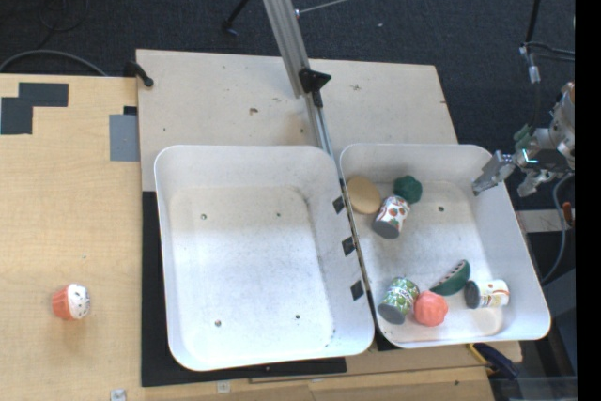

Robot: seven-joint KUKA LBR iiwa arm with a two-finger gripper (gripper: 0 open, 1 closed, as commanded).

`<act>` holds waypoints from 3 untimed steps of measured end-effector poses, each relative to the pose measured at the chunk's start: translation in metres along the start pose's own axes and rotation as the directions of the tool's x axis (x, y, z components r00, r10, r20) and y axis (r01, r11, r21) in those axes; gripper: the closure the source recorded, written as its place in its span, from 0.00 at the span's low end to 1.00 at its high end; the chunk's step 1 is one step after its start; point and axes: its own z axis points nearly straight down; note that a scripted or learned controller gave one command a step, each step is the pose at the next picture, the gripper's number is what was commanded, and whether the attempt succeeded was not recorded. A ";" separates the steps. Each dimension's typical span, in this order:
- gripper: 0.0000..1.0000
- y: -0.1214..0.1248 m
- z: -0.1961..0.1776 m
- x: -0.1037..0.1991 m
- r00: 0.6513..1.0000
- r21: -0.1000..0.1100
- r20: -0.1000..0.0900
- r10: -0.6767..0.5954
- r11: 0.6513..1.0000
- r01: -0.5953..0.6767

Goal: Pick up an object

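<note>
gripper (515, 174): at right edge of view, over the upper right rim of the right bin, nothing between the fingers; fingers look spread apart, one grey tip pointing left-down over the rim
right bin (441, 160): white, shallow, holds all the loose objects listed below
tan round object (362, 196): upper left of right bin, close to the left wall
dark green object (408, 189): just right of the tan one, near it
white patterned cup (391, 216): lying tilted, just below and between tan and green objects, touching or nearly touching the tan one
green-white patterned ball (399, 299): lower part of right bin, near left wall
red-pink ball (431, 309): just beside the patterned ball, on its right
green curved slice (453, 278): above the red-pink ball, tilted
small white-yellow figure (491, 294): lower right of bin, right of the slice
left bin (244, 160): white, next to the right bin, edges meeting in the middle
bench (225, 99): light board under both bins
orange-white toy (71, 302): on the wooden surface far left, well apart from both bins
metal pole (282, 9): runs slantwise from top down to between the bins
</note>
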 end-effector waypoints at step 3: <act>0.00 -0.005 0.110 0.003 1.000 0.002 0.000 0.002 1.000 -0.002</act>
